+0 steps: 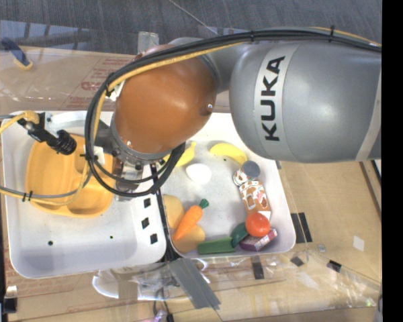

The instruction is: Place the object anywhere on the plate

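A yellow plate [48, 174] lies in the left white bin [67, 247], partly covered by cables and the arm's wrist. The arm's orange band [162, 106] and grey body hang over the middle of the bench, hiding the gripper beneath the wrist, near the plate's right edge. In the right bin [282, 213] lie toy foods: an orange carrot [188, 221], a banana [228, 153], a white egg shape [199, 174], a red tomato [258, 224], a green cucumber [215, 246] and a printed box [254, 194].
Black and yellow cables [27, 129] loop over the plate's upper left. A purple item [260, 240] lies by the tomato. Tape and brackets [188, 280] sit at the bins' front edge. Cardboard covers the bench around the bins.
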Action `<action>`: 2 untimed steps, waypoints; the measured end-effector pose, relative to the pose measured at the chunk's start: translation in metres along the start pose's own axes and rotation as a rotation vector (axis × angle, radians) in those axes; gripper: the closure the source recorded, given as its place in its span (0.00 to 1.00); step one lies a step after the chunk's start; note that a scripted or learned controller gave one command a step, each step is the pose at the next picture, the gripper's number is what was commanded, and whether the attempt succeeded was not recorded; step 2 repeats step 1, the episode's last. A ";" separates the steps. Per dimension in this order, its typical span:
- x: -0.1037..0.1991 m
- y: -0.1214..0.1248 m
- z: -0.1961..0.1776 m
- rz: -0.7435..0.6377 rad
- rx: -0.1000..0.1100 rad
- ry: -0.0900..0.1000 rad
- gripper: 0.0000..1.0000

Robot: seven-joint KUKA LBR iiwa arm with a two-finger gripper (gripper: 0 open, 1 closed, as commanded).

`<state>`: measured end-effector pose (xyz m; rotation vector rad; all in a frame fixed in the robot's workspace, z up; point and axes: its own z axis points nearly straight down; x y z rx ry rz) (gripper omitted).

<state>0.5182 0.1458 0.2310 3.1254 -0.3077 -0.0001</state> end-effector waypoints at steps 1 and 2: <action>0.000 0.001 0.002 0.002 -0.002 -0.004 0.00; 0.000 0.001 0.002 0.002 -0.002 -0.004 0.00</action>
